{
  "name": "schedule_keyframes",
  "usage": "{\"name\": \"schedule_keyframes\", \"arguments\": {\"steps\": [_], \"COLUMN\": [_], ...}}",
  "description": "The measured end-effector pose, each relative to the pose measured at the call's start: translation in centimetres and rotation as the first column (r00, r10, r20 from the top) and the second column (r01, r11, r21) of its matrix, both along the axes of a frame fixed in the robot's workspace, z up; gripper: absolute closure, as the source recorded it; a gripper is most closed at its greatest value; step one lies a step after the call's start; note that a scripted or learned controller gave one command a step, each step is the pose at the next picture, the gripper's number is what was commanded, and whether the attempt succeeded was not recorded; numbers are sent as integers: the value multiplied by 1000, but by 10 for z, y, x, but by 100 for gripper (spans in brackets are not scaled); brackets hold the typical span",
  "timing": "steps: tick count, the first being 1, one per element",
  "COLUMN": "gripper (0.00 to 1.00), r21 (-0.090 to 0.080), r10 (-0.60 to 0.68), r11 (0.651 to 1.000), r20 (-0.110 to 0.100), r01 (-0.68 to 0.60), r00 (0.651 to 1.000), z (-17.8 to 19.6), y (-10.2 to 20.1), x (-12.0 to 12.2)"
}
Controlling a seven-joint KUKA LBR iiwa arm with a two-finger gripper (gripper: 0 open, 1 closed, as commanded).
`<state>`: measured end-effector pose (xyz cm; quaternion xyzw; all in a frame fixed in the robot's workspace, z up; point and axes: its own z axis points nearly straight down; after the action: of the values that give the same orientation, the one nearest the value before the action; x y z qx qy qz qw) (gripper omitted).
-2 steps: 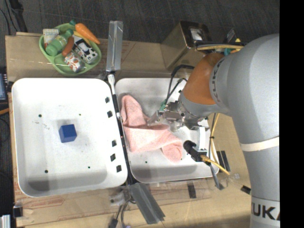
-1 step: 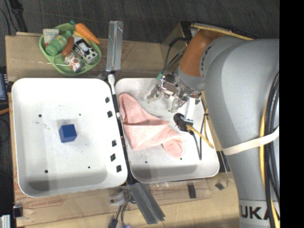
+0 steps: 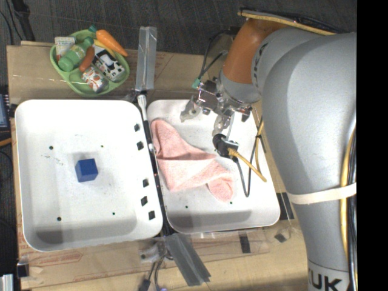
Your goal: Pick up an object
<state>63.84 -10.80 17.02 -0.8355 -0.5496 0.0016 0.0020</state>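
A crumpled pink cloth [image 3: 188,162] lies in the right bin [image 3: 254,211], stretching from its left wall toward the middle. A blue cube [image 3: 86,170] sits alone in the left bin [image 3: 36,138]. My gripper [image 3: 206,115] hangs over the far end of the right bin, just beyond the cloth's upper edge. Its metal fingers [image 3: 193,110] point down and stand spread apart, with nothing between them.
A green bowl [image 3: 66,80] with toy food, including an orange carrot [image 3: 109,41], stands beyond the left bin's far edge. A grey divider bar [image 3: 144,59] runs between the bins. The bulky grey arm covers the right side.
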Motion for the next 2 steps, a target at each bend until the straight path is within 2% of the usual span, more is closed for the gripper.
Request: {"name": "schedule_keyframes", "arguments": {"steps": [1,2], "gripper": [0,0], "r21": [0,-1], "r10": [115,237], "r11": [993,971], "r20": [2,4], "r01": [-115,-237], "r00": [993,971], "z": [-79,-78], "y": [-9,-55], "x": [-31,-12]}}
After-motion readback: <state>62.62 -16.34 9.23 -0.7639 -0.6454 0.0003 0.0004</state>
